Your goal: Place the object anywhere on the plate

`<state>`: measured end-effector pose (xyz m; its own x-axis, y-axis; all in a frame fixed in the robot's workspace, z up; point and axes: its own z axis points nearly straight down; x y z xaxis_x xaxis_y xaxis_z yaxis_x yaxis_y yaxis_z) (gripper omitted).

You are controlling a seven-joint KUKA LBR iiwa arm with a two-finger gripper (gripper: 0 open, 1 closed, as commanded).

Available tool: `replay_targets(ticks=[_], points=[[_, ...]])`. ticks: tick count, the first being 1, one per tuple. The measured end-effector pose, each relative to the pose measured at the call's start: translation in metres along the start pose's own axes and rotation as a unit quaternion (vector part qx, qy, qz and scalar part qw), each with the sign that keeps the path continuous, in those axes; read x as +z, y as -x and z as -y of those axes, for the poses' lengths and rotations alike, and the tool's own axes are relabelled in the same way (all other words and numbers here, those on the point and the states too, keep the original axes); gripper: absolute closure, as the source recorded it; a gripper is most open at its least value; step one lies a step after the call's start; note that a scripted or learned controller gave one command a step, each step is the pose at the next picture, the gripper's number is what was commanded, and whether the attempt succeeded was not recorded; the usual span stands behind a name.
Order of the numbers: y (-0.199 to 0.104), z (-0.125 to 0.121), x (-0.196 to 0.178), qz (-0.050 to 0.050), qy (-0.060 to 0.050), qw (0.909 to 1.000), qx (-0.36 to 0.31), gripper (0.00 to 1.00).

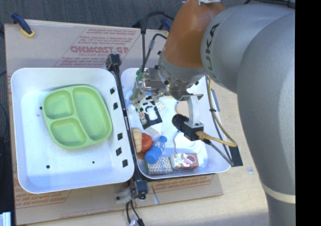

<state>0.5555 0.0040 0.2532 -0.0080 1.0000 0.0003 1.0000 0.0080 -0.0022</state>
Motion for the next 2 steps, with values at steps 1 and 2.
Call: replay_targets(ticks=[1, 2], points=[[0.113, -0.024, 0.012, 0.001, 0.001, 1.0, 0.003, 1.0], [0.041, -0.069, 0.062, 0.0, 0.0, 1.0, 0.0, 1.0]])
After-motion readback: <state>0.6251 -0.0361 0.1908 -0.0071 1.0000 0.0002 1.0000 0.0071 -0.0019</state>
